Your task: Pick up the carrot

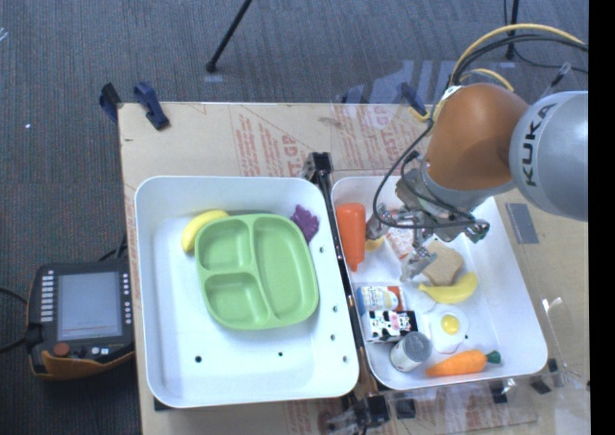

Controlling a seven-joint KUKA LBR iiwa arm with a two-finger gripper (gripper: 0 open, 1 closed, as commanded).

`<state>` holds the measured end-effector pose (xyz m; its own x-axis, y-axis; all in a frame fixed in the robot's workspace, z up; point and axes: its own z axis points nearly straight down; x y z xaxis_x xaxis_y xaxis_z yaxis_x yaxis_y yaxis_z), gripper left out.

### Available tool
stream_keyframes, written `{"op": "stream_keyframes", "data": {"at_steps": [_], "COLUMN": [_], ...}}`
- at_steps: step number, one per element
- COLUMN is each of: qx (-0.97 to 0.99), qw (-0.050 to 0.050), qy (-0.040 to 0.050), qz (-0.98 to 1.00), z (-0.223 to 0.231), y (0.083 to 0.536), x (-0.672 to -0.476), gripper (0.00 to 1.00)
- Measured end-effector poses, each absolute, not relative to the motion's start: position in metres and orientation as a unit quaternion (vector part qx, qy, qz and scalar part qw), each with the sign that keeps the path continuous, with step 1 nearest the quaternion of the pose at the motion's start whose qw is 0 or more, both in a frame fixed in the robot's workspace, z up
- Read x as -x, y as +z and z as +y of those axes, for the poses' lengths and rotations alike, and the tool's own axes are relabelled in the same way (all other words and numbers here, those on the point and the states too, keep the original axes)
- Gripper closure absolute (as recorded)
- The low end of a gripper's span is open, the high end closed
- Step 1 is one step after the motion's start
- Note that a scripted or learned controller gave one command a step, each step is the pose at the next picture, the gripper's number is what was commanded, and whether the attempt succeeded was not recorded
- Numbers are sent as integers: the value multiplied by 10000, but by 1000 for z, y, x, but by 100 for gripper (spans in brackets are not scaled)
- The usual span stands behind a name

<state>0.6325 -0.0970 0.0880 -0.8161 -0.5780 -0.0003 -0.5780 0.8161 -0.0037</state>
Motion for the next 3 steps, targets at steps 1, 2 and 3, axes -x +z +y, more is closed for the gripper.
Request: {"op": "stream_keyframes", "data": {"at_steps": [1, 2, 3], "qx": [4412, 3332, 1754], "qw": [15, 26, 17], "qy": [11, 9, 10], "qz": [8974, 9428, 9845], "z": [-93, -86, -90], "y": [88, 89, 88], "x": [-559, -646, -596], "gripper": [0, 0, 0]}}
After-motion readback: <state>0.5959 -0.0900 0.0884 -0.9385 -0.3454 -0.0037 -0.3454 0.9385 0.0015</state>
